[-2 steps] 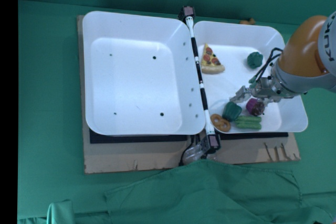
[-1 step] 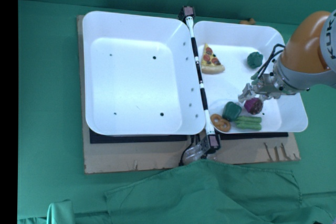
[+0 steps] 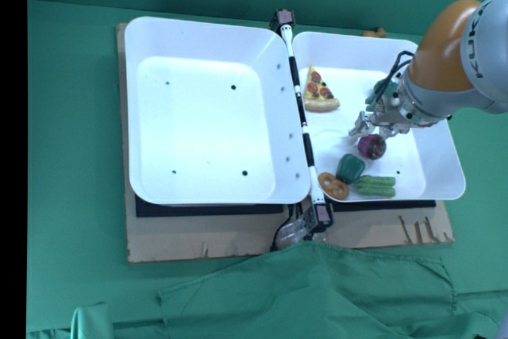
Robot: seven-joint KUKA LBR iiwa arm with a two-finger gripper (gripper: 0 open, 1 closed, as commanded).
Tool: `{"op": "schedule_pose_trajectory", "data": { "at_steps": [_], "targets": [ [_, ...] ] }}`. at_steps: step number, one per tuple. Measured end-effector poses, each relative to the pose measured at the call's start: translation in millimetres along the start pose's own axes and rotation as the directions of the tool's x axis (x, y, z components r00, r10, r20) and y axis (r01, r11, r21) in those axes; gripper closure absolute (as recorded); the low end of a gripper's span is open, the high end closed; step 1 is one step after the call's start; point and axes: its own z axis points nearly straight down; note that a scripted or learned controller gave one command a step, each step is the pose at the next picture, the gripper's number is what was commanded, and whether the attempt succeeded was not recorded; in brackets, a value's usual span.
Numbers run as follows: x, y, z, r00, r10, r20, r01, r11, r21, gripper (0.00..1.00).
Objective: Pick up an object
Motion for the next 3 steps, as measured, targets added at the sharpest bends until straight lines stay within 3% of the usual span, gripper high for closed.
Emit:
{"op": "schedule_pose_trajectory", "data": {
  "at_steps": [2, 3],
  "targets": [
    [-2.1, 2.0, -24.2, 1.000, 0.008, 0.003, -0.008, 1.000, -0.013, 1.00],
    [3.5, -14.8, -0.2, 1.000, 0.003, -0.001, -0.003, 1.000, -0.003, 1.00]
  ]
}}
